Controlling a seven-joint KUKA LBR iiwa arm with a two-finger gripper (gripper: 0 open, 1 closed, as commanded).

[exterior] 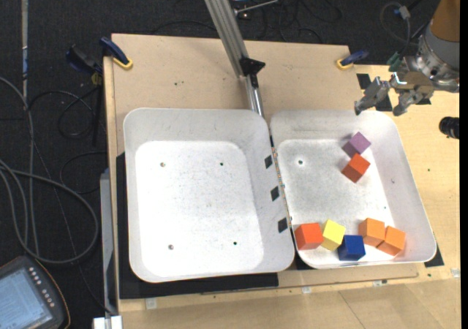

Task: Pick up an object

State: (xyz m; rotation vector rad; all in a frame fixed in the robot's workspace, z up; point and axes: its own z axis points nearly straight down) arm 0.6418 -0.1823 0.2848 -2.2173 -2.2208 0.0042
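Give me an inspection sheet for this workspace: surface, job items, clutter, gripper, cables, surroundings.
Surface: wooden bench bearing a left bin and a right bin side by side.
Job items: all in the right bin; purple block touching an orange block near the far side; along the near edge an orange-red block, yellow block, blue block and two orange blocks.
Clutter: clamps at the bench's far corners, left and right.
Gripper: gripper above the right bin's far right corner, carrying nothing; jaws' state unclear.
Cables: black cables on the floor at left.
Surroundings: metal pole slanting over the bench; screen at lower left.
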